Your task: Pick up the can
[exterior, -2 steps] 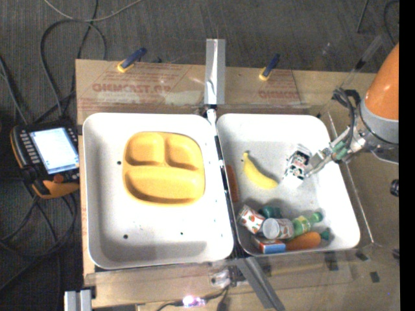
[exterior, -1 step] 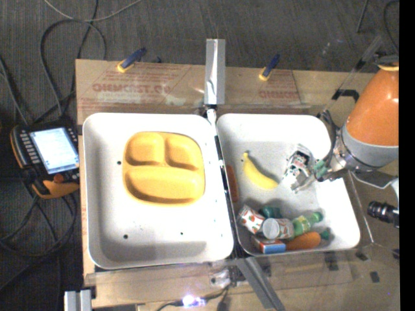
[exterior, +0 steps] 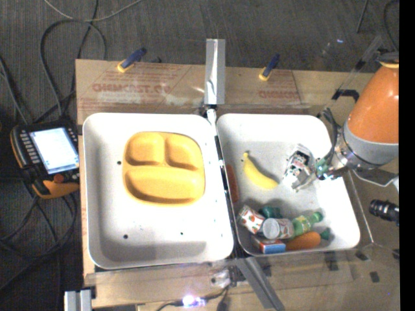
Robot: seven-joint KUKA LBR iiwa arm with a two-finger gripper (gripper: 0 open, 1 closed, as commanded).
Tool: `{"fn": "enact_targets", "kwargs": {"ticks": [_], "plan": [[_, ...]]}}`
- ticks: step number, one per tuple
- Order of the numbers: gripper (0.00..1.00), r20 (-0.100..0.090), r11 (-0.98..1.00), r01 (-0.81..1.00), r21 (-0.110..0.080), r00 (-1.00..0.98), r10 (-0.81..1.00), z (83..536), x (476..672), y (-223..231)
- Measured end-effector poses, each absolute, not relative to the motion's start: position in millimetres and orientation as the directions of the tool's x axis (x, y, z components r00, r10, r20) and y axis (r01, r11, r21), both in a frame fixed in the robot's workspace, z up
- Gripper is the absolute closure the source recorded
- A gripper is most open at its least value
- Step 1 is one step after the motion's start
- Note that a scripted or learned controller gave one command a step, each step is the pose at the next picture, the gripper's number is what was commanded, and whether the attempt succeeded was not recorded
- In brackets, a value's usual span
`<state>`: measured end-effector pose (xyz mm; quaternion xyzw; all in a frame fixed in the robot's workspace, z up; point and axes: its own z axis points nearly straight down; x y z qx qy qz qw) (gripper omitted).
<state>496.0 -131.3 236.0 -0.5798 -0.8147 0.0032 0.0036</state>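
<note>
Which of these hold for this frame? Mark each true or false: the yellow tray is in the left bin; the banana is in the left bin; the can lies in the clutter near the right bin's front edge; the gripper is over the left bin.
1. The yellow tray is in the left bin. True.
2. The banana is in the left bin. False: it lies in the right bin.
3. The can lies in the clutter near the right bin's front edge. True.
4. The gripper is over the left bin. False: it is over the right bin, beside the banana.
</note>
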Motion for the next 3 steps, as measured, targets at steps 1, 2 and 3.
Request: {"fn": "enact_targets", "kwargs": {"ticks": [1,2,3], "plan": [[1.00,-0.001,0.312,0.950,-0.005,-0.312,0.950,223.0,509.1,-162.6],[0.00,-0.001,0.312,0.950,-0.005,-0.312,0.950,223.1,509.2,-162.6],[0.00,-0.002,0.224,0.975,-0.005,-0.224,0.975,224.9,595.8,-189.0]]}}
